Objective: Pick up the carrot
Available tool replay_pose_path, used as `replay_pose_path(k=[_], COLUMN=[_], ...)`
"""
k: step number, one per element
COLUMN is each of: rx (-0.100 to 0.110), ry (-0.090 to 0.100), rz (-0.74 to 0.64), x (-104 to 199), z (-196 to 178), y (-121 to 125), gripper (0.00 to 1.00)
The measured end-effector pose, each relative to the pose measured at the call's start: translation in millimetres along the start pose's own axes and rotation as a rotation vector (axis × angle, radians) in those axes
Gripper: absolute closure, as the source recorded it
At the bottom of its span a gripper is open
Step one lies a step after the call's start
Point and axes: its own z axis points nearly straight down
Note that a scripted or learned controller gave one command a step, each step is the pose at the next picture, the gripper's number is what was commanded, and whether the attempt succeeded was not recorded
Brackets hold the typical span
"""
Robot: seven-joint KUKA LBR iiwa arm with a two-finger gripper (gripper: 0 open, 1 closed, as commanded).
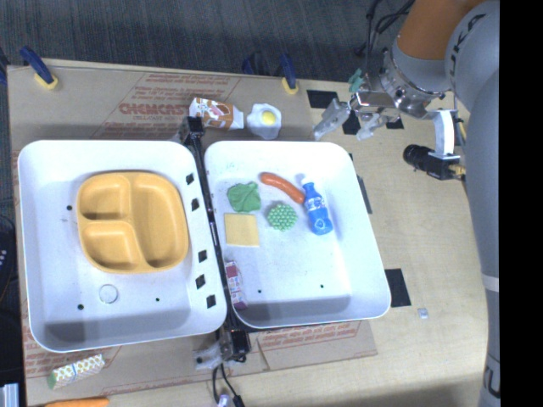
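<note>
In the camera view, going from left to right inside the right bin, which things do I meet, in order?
Yellow cheese slice → green pea cluster → blue bottle. I omit the green lettuce leaf and the carrot, because they overlap the others in left-right position.

Bench with two white bins
</note>
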Motion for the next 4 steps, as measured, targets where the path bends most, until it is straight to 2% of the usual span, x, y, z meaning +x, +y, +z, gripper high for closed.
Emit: replay_pose_path(k=[1,2,3,4], rx=[0.001,0.003,0.004,-0.001], ry=[0.001,0.003,0.003,0.001], rz=[-0.009,0.347,0.248,0.202], x=[50,90,94,53], z=[101,198,198,153], y=[4,-11,-15,4], gripper=[0.00,0.00,0.00,0.00])
